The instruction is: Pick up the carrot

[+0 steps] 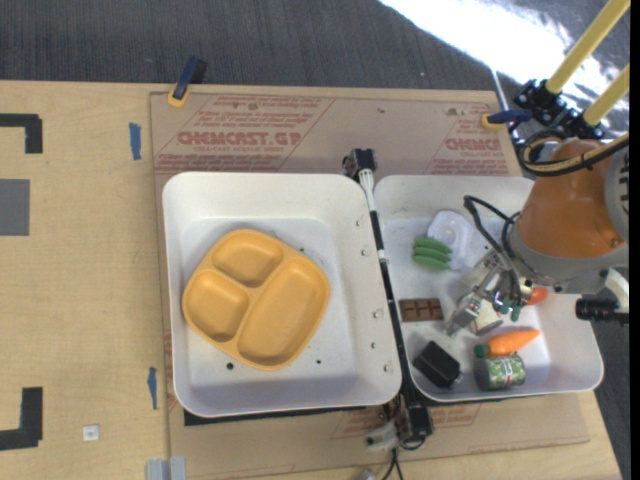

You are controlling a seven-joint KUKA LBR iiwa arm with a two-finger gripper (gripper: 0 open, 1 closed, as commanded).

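Camera view: carrot (510, 340) lies flat in right bin (580, 368) near its front edge, just above a green can (499, 371), with a black block (437, 364) to their left. Gripper (480, 308) hangs just up-left of the carrot, not holding it; can't tell its state. Left bin (190, 208) holds a yellow divided tray (256, 296).

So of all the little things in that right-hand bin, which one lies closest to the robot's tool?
The carrot, orange with a green top, lies just right of and below the tool. The green can, black block, chocolate bar and pea pods lie farther off.
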